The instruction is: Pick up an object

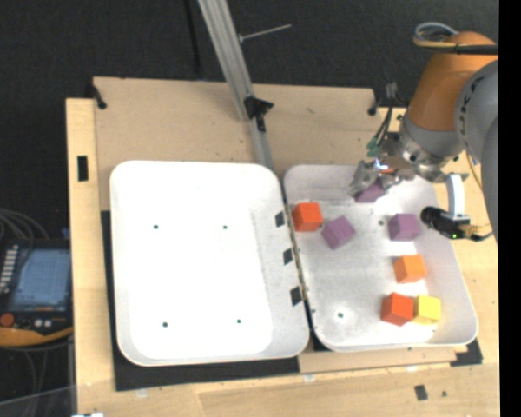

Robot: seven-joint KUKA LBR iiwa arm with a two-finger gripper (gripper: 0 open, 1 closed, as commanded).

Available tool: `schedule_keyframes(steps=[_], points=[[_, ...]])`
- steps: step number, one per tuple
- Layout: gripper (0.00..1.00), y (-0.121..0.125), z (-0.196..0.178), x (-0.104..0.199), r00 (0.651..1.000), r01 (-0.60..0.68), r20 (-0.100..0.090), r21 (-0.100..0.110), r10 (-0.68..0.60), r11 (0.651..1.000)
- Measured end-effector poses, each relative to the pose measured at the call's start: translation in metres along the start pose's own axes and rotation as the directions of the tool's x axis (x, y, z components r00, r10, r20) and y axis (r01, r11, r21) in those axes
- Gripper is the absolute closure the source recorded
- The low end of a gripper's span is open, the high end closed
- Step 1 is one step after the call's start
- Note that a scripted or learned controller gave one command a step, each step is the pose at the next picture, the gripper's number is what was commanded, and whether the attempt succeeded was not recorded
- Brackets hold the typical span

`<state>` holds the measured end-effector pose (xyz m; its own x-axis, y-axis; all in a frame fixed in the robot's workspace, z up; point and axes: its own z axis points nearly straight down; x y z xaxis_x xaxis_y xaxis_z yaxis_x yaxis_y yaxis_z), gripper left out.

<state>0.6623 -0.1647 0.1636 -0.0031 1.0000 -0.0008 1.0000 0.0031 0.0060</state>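
Two white bins side by side on the bench (191, 111). Left bin (195, 259) just bare white floor with a few small dark dots. Right bin (365, 320) carrying all the cubes.

Arm (443, 94) reaching in from the right, orange band above the wrist, gripper (371, 181) down over the far end of the right bin. Purple cube (371, 191) sitting right at the fingertips, looks pinched between the fingers, narrow grip on it. Can't tell whether it's lifted clear of the bin floor or touching it.

Rest of the cubes spread around the right bin:
- orange cube (307, 216) by the left wall, close to the divide between bins
- purple one (337, 232) just right of that, turned a bit
- another purple (405, 226) further right, near the arm's black fitting
- orange (409, 268) nearer, on the right side
- red-orange (398, 308) and yellow (428, 308) touching each other at the near right corner

Metal pole (230, 59) slanting in from the far side down to the gap between bins. Handheld controller (30, 289) with a blue screen off the bench on the left.
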Motion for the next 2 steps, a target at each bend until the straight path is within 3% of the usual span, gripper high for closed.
schedule_keyframes(steps=[1,2], points=[[1.00,0.002,-0.055,-0.002,1.000,0.002,0.001,-0.001,-0.002,1.000],[1.00,-0.002,-0.065,0.052,1.000,0.004,-0.003,0.005,-0.003,1.000]])
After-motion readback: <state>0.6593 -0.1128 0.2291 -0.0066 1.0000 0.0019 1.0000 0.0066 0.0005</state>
